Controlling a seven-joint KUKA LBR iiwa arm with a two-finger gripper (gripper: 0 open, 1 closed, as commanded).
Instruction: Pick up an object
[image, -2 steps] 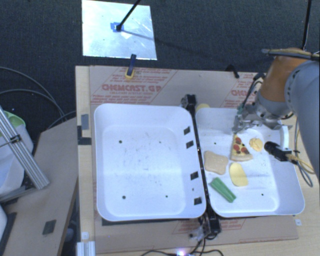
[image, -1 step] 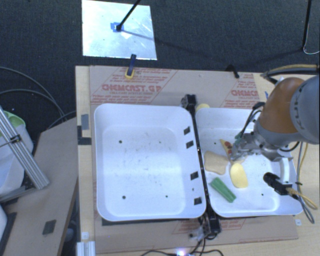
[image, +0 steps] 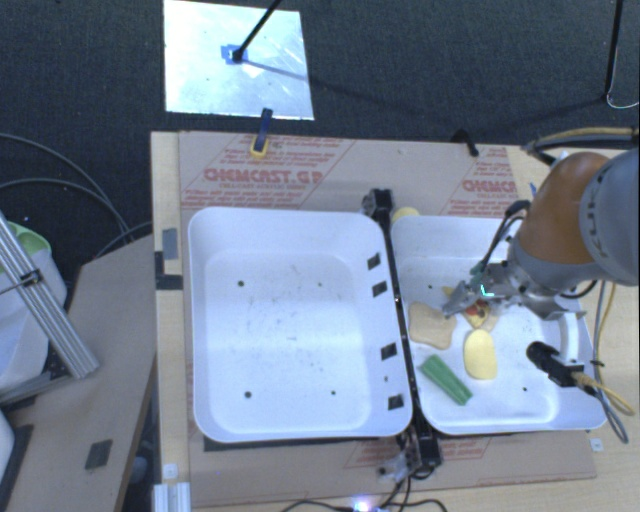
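arm: reaches in from frame right, gripper (image: 468, 297) low over right bin (image: 440, 235), likely lining up a pick
grip state: cannot tell
objects: tan piece (image: 430, 327), yellow piece (image: 480, 354), green stick (image: 444, 380) clustered lower centre-right, just beside gripper

The bench (image: 300, 165) is carrying two shallow white bins side by side. The right bin (image: 440, 240) is lying under the gripper (image: 468, 297); the left bin (image: 290, 330) is sitting beside it, farther from the gripper.
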